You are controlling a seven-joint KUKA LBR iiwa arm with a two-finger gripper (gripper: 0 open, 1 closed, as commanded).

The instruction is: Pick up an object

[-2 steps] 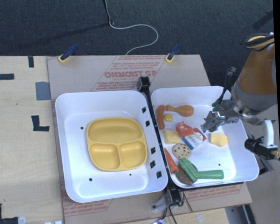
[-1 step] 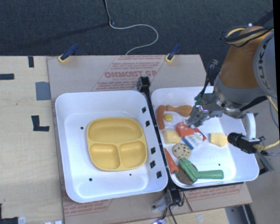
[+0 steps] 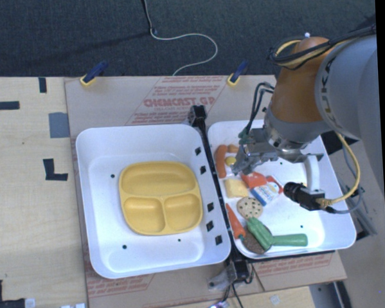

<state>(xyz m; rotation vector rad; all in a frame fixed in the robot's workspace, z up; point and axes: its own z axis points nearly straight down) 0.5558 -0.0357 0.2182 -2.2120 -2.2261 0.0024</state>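
Observation:
The gripper hangs low over the left part of the right bin, just above a cluster of small toy foods. Beneath and beside it lie an orange sausage-like piece, a yellow block, a red-and-white packet, a round speckled cookie, a thin carrot and a green cucumber-like toy. Nothing can be seen held by the gripper.
The left bin holds a yellow divided plate. A black divider separates the two bins. The grey and orange arm covers the right bin's upper right part.

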